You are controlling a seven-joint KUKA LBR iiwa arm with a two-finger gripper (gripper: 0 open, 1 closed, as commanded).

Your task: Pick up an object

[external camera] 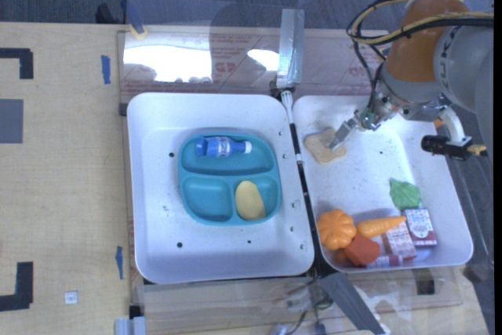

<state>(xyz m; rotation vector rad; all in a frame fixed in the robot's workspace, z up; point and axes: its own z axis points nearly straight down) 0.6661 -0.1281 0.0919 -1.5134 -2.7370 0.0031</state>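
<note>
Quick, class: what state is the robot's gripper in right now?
Gripper: down at the tan piece in the right bin; open or shut cannot be told.

Light wooden bench [63, 192] carrying two shallow white plastic bins
The left bin [149, 169] and the right bin [447, 192] sit side by side, touching along their inner edges, with black angular markings [17, 63] on the bench's left part

A: What can't you make out? The gripper [339, 139] tip lies over the beige piece [323, 147]; the fingers are too small to read.

B: And the arm [463, 67] runs off the right edge; the 2 cartons [411, 234] carry print too small to read.
</note>
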